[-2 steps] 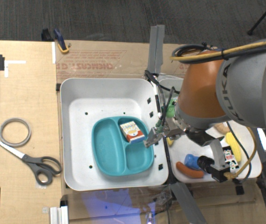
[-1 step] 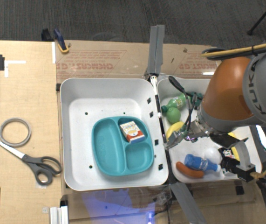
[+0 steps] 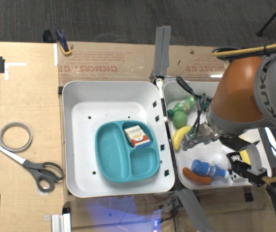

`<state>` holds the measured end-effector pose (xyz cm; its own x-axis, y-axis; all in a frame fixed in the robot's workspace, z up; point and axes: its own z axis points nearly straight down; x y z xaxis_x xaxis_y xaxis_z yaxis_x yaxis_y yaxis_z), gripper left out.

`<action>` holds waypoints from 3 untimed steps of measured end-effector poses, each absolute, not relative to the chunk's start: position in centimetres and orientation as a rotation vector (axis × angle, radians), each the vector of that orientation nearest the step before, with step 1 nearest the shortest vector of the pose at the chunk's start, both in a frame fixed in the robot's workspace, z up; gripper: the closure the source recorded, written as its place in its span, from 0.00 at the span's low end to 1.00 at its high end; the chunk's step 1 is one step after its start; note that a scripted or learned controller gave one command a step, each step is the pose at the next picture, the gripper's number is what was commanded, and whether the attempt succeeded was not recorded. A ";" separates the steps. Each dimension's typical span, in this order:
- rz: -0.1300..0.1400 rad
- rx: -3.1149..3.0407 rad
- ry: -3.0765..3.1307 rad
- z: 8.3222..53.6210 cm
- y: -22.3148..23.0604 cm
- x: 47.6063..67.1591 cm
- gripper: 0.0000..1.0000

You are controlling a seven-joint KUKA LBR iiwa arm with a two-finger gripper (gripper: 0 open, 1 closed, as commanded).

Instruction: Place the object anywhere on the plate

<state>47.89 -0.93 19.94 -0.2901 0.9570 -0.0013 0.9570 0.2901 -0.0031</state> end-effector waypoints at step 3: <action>0.005 -2.336 -2.100 20.7 -5.9 47.8 0.00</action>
